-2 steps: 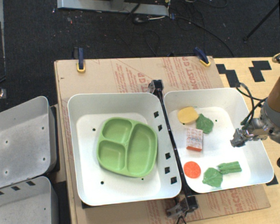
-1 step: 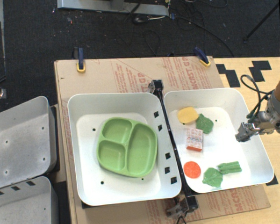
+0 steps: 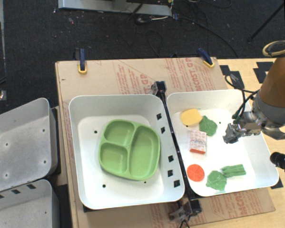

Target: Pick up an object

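I count 6 objects in right bin [image 3: 260,179]: nearest, 2 green pieces [image 3: 216,179] and [image 3: 233,170], 1 orange disc [image 3: 196,172]; mid, 1 small box [image 3: 198,142]; far, 1 green piece [image 3: 208,125], 1 yellow lump [image 3: 191,116]. Left bin [image 3: 82,138]: 1 green divided plate [image 3: 130,149]. Gripper [image 3: 230,134] over right bin, nothing between fingers.

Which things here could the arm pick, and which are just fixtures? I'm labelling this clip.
Pickable, right bin: yellow piece, green piece, small box, orange disc, green block, green lump; left bin: green tray.
Fixtures: bins, clamps.
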Tool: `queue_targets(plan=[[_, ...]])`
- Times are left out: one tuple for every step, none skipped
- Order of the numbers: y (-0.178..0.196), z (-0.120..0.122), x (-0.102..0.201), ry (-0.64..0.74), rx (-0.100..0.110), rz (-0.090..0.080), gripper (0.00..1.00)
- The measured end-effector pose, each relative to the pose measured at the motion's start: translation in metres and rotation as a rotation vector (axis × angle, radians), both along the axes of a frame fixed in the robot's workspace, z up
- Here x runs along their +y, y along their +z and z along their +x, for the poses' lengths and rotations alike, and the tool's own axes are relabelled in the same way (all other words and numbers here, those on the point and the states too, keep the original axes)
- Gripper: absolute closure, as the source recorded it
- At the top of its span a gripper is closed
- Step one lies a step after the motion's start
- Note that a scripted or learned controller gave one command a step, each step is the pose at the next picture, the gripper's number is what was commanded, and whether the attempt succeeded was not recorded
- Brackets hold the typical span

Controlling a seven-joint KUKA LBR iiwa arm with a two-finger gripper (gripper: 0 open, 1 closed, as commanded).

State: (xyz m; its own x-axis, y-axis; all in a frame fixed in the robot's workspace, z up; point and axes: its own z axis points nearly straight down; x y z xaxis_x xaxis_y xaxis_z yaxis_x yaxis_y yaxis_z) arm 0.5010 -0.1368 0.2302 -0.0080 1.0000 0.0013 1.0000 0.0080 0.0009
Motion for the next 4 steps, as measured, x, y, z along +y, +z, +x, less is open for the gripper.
queue_targets(plan=[[-0.007,0.003,0.048,-0.001,0.001,0.000,1.00],[0.003,-0.006,0.106,0.001,0.001,0.001,1.00],[0.012,-0.007,0.162,0.001,0.000,0.001,1.00],[0.017,-0.007,0.217,0.001,0.001,0.000,1.00]])
